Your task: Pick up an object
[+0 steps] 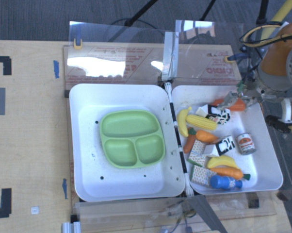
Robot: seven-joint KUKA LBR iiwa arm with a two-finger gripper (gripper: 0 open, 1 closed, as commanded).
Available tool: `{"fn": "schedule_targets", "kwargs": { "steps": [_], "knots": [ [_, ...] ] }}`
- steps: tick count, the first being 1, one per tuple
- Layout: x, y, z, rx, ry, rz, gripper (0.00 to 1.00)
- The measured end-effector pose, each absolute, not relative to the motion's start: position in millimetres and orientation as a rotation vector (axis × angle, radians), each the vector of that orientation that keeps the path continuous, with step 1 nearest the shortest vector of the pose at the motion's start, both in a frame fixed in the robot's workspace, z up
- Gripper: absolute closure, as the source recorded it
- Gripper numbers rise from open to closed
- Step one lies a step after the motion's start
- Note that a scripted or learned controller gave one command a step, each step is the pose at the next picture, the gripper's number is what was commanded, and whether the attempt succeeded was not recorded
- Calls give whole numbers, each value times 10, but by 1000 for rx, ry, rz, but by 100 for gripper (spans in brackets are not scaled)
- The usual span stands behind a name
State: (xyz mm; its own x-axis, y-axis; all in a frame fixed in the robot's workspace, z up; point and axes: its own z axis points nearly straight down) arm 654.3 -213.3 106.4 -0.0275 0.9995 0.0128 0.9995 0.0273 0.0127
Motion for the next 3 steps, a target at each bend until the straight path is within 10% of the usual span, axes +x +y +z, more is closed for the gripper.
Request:
{"fn": "schedule_targets", "kwargs": {
  "steps": [3],
  "knots": [
    [6699,-2069,1039,-2281,-2126,0,0]
  ]
}}
